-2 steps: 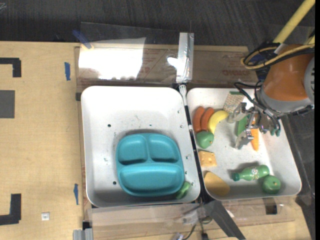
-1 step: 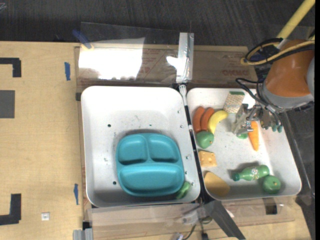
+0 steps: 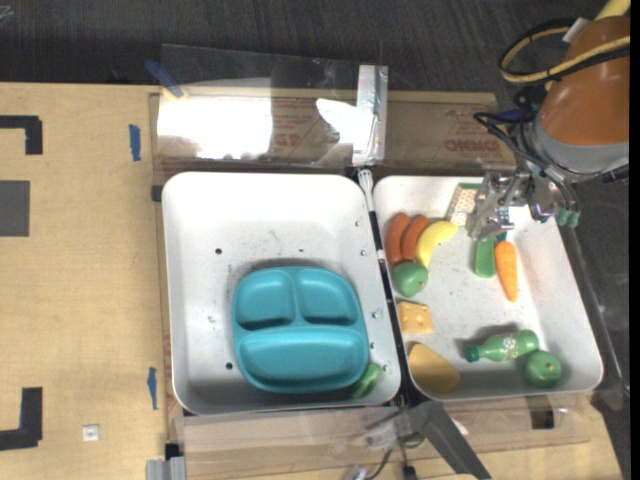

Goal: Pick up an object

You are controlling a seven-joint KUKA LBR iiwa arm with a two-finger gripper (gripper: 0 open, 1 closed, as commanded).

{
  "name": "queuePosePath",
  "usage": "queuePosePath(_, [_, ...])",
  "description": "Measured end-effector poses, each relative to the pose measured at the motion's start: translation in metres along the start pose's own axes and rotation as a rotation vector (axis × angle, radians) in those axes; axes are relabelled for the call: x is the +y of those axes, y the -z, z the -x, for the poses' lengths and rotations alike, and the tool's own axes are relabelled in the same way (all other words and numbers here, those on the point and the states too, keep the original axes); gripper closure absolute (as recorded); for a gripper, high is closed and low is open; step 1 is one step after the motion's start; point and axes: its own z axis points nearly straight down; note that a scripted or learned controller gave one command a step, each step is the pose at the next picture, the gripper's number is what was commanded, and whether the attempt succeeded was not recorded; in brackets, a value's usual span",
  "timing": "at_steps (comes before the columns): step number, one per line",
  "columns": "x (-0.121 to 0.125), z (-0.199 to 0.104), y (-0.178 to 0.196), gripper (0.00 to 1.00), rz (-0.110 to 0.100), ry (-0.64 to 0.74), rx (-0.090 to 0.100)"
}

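So the gripper (image 3: 492, 218) hangs over the right bin (image 3: 580, 308) toward its 12 o'clock edge, right above a small green piece (image 3: 484, 258); can't tell how its tips stand. The carrot (image 3: 507, 268) lies just at 3 o'clock of that piece, the lemon (image 3: 437, 238) at 9. Mid-bin floor is bare, with the green bottle (image 3: 500, 347) down at 6. The left bin (image 3: 200, 218) carries a teal tray (image 3: 298, 326).

tan wooden bench (image 3: 80, 268), dark carpet floor (image 3: 250, 8)
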Motion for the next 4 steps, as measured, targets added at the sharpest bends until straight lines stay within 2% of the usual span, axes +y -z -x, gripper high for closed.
queuePosePath(1, [0.000,-0.002,-0.005,0.00,0.002,-0.001,0.010])
queuePosePath(2, [-0.039,-0.022,-0.099,0.00,0.001,-0.124,0.007])
queuePosePath(3, [-0.037,-0.049,-0.107,0.00,0.001,-0.176,0.006])
queuePosePath(4, [-0.041,-0.060,-0.106,0.00,0.000,-0.180,0.006])
